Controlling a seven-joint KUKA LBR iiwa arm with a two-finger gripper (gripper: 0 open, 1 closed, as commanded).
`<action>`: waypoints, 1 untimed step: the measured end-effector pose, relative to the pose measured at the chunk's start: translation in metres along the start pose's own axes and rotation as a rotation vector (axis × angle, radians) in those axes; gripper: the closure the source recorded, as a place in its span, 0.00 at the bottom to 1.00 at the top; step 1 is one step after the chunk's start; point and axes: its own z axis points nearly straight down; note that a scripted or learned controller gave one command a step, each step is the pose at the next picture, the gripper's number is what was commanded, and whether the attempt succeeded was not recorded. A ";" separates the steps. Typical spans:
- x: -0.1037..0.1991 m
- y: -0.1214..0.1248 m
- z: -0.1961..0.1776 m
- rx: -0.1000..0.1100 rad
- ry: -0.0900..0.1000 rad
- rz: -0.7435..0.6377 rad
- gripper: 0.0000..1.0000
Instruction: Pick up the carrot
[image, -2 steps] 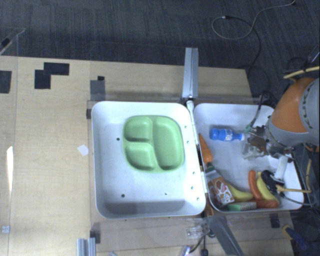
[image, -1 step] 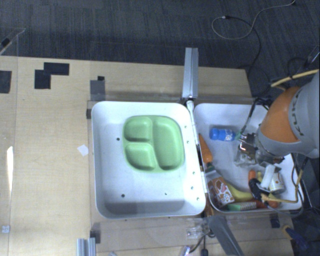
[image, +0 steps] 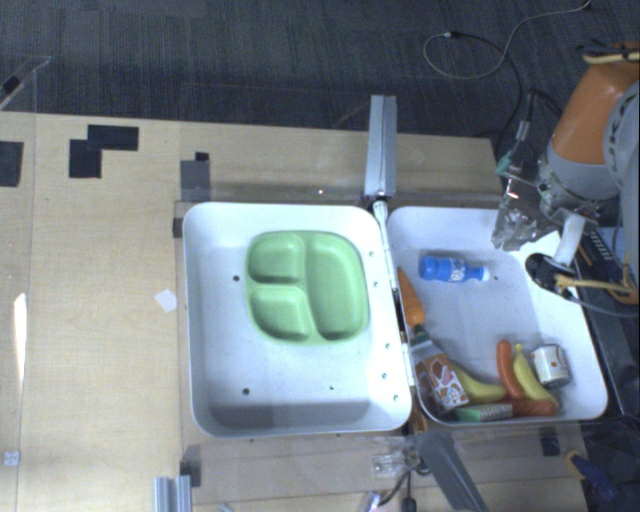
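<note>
Right, I'm looking at the carrot (image: 409, 299), which is lying in the right bin (image: 560, 330) tight against its left wall, next to the divider btwn the two bins, long axis running along that wall, orange body w/ a darker end toward the near side. I'm judging it light, stiff, smooth-skinned and a bit slippery, prob. a plastic toy, so not fragile. I'm thinking the thick mid-section is the place to take hold, jaws closing across the short axis; the wall is crowding one side, so I'm expecting little room for a finger there.

The gripper (image: 515, 228) is hanging over the far right part of that bin, well apart from the carrot, just beyond the blue bottle (image: 452, 269). I'm seeing nothing in it; whether the jaws are spread or pressed together I can't tell from this angle.

Labels: the bottle is showing a pale band, and a brown packet (image: 441, 381) near the banana (image: 482, 386) is carrying print, but it's all too small to read. No legible brand anywhere.

The left bin (image: 215, 330) is holding a green tray (image: 305, 285).
</note>
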 end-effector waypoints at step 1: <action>-0.027 0.052 0.123 -0.002 0.001 0.054 1.00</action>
